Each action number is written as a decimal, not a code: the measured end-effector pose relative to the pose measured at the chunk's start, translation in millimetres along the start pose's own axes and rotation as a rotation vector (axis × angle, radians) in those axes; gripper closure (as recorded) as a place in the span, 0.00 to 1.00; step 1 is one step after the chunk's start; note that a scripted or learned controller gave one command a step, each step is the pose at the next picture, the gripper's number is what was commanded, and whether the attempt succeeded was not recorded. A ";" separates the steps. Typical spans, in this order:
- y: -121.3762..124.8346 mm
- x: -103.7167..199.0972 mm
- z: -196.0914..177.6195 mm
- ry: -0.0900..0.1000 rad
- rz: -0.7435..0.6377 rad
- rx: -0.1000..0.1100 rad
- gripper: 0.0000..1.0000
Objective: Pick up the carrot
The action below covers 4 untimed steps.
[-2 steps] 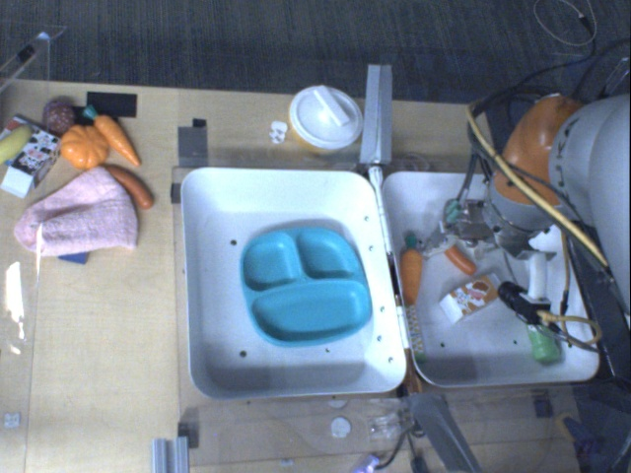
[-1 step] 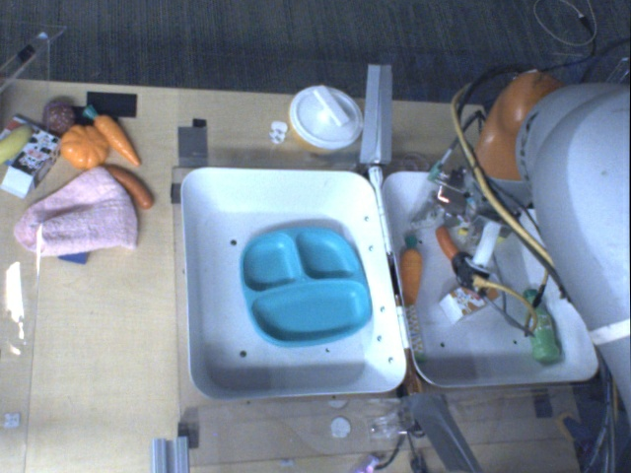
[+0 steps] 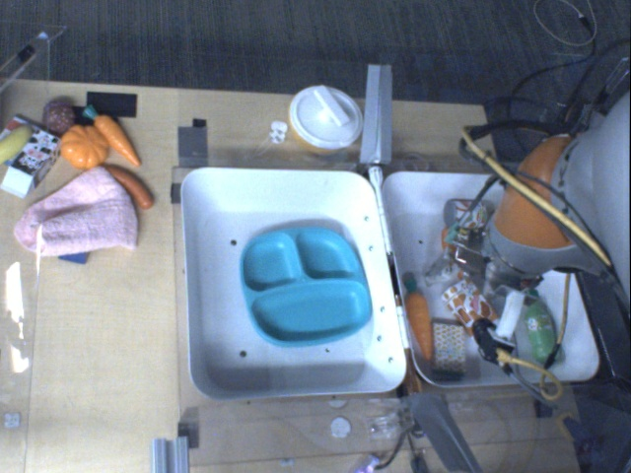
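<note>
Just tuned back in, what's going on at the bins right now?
The KUKA arm is reaching in over the right bin, with its gripper above the clutter near the bin's middle. The carrot lies on the floor of that bin along its left wall, apart from the gripper and not yet picked up. The left bin holds a blue divided plate.

The carrot (image 3: 420, 325) is a small, smooth, plain orange piece, longer than it is wide. It lies flat on the floor of the right bin (image 3: 419, 215), just beside the bin's left wall and toward the front corner. Its length runs roughly along that wall, and its whole upper side is in plain view.
</note>
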<state>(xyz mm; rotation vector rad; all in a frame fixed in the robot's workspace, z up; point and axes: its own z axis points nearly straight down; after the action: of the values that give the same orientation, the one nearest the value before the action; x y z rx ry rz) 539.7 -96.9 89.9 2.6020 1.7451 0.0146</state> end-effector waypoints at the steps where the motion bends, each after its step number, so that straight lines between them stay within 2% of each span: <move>1: 115.5 19.1 5.0 -0.002 -0.092 0.007 0.00; 2: 25.4 -11.6 0.6 0.000 -0.231 0.004 0.00; 3: 114.5 -5.9 4.8 -0.001 -0.273 0.005 0.00; 4: 46.9 9.1 1.7 0.000 0.109 0.005 0.00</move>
<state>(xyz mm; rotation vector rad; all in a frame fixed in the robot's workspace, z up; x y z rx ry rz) 586.6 -106.3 88.8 2.6970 1.6028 0.0110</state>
